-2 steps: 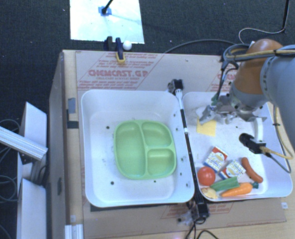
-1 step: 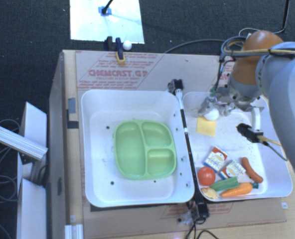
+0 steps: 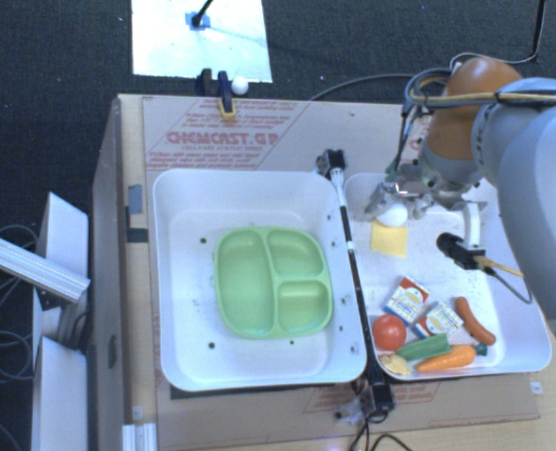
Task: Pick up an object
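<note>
The arm [image 3: 532, 158] reaches in over the right bin [image 3: 527, 341] with its gripper [image 3: 397, 200] lowered at the bin's far corner, directly above a white egg [image 3: 392, 216]; the left bin [image 3: 179, 289], well off to the jaws' left, carries a green plate [image 3: 273, 280]. By the look of it this is the closing-in step of a pick: the egg sits right under the jaws, seemingly touching or all but touching them, yet the view does not show it between the fingers, and whether the jaws stand apart or clenched cannot be told from this angle. Just nearer the camera than the jaws lies a flat cheese slice [image 3: 389, 239], its edge touching or nearly touching the egg. Well nearer still lie two small cartons [image 3: 407, 301], a sausage [image 3: 474, 320], a tomato [image 3: 389, 332], a carrot [image 3: 445, 358] and a green pod [image 3: 424, 347]. The next move likely calls for centring on the egg and closing gently, since a round shell may roll or squirt free. The egg's long axis appears to run roughly crosswise to the arm's reach, though its ends are too blurred to tell which way it points.
</note>
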### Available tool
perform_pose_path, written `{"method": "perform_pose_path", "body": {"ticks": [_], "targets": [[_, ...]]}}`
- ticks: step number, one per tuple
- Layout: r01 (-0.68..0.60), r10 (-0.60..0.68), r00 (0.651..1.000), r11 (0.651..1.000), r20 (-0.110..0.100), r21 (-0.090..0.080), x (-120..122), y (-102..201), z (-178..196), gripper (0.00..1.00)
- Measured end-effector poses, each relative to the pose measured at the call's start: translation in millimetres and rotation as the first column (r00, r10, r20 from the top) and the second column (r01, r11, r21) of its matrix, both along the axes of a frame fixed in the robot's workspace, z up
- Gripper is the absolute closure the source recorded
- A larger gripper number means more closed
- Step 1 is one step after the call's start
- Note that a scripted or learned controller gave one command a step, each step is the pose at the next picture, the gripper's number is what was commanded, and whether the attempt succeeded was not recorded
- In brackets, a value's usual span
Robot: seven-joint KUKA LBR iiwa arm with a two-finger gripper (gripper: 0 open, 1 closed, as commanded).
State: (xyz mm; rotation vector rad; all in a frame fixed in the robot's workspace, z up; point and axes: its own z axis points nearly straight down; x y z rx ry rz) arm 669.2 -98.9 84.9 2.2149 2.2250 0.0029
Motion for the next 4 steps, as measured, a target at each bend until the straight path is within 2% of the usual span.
{"method": "perform_pose_path", "body": {"ticks": [1,2,3,4], "targets": [[0.002,-0.002,1.0,1.0,-0.001,0.0,-25.7,12.5,-0.2,0.0],[0.003,-0.003,1.0,1.0,-0.002,0.0,-42.2,7.4,-0.3,0.0],[0.0,0.0,1.0,1.0,0.0,0.0,-6.6,7.6,0.2,0.0],[0.003,-0.003,1.0,1.0,-0.003,0.0,-80.9,7.0,-0.7,0.0]]}}
